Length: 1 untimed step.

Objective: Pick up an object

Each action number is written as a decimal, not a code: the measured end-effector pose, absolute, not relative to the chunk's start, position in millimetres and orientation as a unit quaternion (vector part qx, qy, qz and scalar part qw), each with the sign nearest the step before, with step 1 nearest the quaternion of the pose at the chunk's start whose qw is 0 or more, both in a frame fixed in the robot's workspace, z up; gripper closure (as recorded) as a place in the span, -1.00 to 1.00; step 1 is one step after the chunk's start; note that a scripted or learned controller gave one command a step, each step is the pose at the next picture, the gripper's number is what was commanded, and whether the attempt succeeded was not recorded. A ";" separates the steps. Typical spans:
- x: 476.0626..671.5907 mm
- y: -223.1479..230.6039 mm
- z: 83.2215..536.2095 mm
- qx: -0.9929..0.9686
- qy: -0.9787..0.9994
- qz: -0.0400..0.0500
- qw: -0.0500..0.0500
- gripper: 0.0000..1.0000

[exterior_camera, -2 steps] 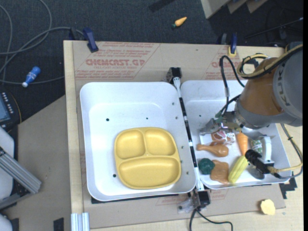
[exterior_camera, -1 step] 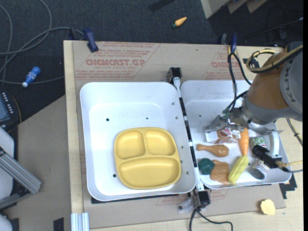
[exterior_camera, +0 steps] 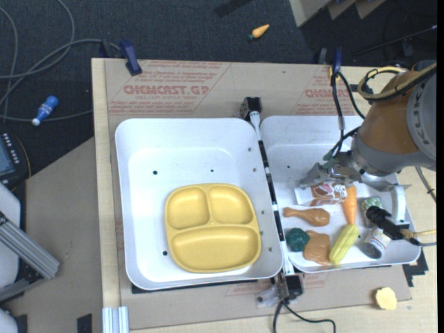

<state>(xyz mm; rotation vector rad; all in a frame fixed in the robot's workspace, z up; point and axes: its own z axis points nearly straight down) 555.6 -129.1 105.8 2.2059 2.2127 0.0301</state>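
At the counter's (exterior_camera: 208,82) near edge we see a yellow lump (exterior_camera: 386,297) lying outside the bins. In the right bin (exterior_camera: 291,134), nearest us, sit a corn cob (exterior_camera: 345,243), a brown piece (exterior_camera: 316,248) and a green piece (exterior_camera: 297,238); just behind them lie a drumstick (exterior_camera: 309,216) and an upright-pointing carrot (exterior_camera: 350,205). The left bin (exterior_camera: 139,186) holds a yellow tray (exterior_camera: 211,226) with three compartments. Farther back, the arm's (exterior_camera: 399,127) gripper (exterior_camera: 325,177) hangs low over a red-and-white packet (exterior_camera: 325,193); we cannot tell how it is set. Beyond the counter, a blue bottle (exterior_camera: 46,108) and an orange bit (exterior_camera: 259,30) lie on the floor (exterior_camera: 173,12).
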 end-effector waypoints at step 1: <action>505.5 -99.3 94.8 0.709 0.705 0.009 0.018 1.00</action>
